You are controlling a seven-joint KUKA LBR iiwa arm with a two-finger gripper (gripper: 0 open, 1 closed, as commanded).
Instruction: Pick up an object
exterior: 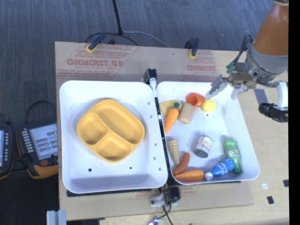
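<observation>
Dark grey carpet (42,13) around bench (262,191)

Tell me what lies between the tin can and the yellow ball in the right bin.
In the camera view, bare white bin floor separates the tin can from the yellow ball; nothing lies between them.

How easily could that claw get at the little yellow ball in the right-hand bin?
Probably easily. The claw hangs just above and right of the yellow ball, and nothing lies on top of the ball. The orange piece beside it sits close, so that side looks a bit cramped.
</observation>
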